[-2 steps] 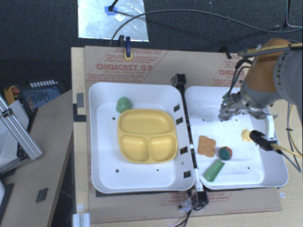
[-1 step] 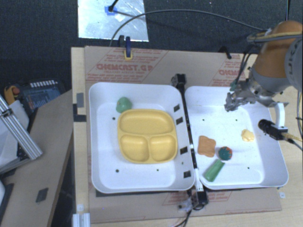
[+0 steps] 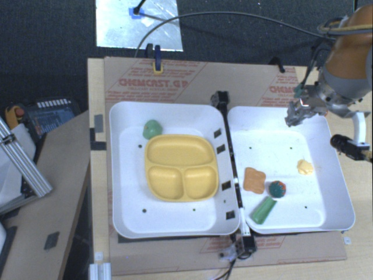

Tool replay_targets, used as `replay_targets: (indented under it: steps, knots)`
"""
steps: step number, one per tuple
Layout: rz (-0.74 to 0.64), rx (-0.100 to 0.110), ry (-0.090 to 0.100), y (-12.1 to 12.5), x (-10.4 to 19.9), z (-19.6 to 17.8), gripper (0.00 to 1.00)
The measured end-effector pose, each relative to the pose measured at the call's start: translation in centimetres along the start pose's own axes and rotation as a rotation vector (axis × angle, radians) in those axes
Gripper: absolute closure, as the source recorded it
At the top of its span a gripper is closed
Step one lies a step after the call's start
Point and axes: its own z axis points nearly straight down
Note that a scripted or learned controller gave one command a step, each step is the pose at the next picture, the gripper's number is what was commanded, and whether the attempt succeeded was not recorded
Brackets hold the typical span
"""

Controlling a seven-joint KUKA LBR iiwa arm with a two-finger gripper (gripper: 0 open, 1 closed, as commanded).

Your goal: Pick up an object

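The right bin (image 3: 274, 139) holds an orange flat piece (image 3: 254, 180), a small round green and red thing (image 3: 276, 188), a green cylinder (image 3: 263, 209) and a pale yellow lump (image 3: 305, 167). My gripper (image 3: 295, 115) hangs over the far right corner of this bin, well above and behind the objects. Nothing shows between its tips. In the left bin (image 3: 122, 156), a yellow divided tray (image 3: 179, 167) lies in the middle, with a green round object (image 3: 152, 128) at its far left corner.
A black divider with clips (image 3: 226, 150) runs between the two bins. Cardboard (image 3: 175, 77) lies under both bins. A metal sheet (image 3: 137, 16) sits at the back left, and a yellow clamp (image 3: 157, 60) stands on the cardboard's far edge.
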Motion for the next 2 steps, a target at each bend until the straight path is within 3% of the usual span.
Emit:
replay_targets:
  steps: [2]
  knots:
    - [-0.002,0.006,0.002,-2.8,10.4,-0.5,1.00]
